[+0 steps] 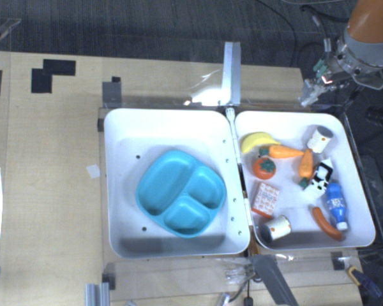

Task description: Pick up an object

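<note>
My pincer (314, 89) hung beyond right bin (354, 152) rim; grip state unclear. Risk: toys packed tight, esp. carrot (306, 163) touching cow (320, 176), so descent prob nudges neighbour, grabs nothing.

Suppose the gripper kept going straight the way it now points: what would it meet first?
The gripper hangs past the far rim of the right bin, pointing down and leftward. It would likely meet that rim or the bench first, though depth is unclear.
</note>
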Robot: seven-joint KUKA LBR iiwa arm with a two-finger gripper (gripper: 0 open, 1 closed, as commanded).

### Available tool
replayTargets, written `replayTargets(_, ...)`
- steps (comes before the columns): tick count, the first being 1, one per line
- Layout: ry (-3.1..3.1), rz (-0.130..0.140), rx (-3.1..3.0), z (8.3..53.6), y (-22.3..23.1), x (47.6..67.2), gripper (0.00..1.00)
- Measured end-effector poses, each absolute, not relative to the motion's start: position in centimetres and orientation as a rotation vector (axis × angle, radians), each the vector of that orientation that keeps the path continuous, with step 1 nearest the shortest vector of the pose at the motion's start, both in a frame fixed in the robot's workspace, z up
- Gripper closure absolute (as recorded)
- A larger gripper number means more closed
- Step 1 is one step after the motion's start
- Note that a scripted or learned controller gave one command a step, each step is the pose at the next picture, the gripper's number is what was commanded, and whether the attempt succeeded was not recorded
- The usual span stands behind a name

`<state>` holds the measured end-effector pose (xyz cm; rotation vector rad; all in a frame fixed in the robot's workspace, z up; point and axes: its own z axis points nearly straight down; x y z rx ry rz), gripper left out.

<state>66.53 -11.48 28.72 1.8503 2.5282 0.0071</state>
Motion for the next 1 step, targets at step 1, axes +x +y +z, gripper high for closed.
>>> replayTargets(1,2.439,0.004,1.973,24.61,-12.58,65.04,1.00)
